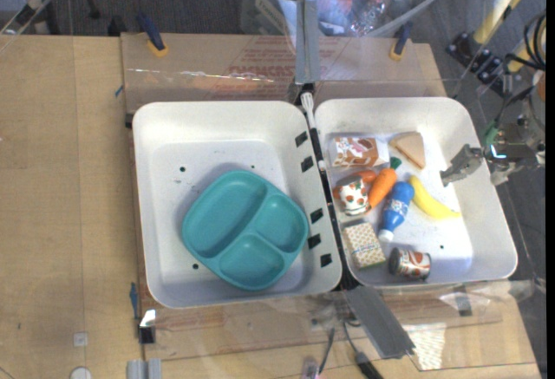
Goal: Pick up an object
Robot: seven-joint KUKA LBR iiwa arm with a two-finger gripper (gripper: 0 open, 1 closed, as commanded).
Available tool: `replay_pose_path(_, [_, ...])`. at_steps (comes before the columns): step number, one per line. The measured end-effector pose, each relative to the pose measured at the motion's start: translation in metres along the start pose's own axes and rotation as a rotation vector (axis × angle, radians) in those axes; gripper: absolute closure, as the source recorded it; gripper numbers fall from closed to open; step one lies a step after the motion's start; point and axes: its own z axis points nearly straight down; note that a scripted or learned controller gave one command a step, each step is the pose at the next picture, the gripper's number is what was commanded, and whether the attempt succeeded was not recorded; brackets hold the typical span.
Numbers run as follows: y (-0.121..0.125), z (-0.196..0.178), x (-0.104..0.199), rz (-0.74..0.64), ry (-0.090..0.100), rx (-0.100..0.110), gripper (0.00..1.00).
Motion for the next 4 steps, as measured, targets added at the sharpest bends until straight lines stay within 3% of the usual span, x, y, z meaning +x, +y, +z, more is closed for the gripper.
replay_pose_path(1, [0.043, 0.173, 0.022, -0.131, -0.003, -0.015, 0.0])
replay_pose_path(2, [0.044, 0.164, 0.02, -0.127, -0.005, -0.017, 1.0])
replay_pose_path(3, [0.075, 0.08, 0.124, 0.182, -0.001, -0.001, 1.0])
replay_pose_path(4, [0.084, 0.049, 0.137, 0.185, -0.001, -0.001, 1.0])
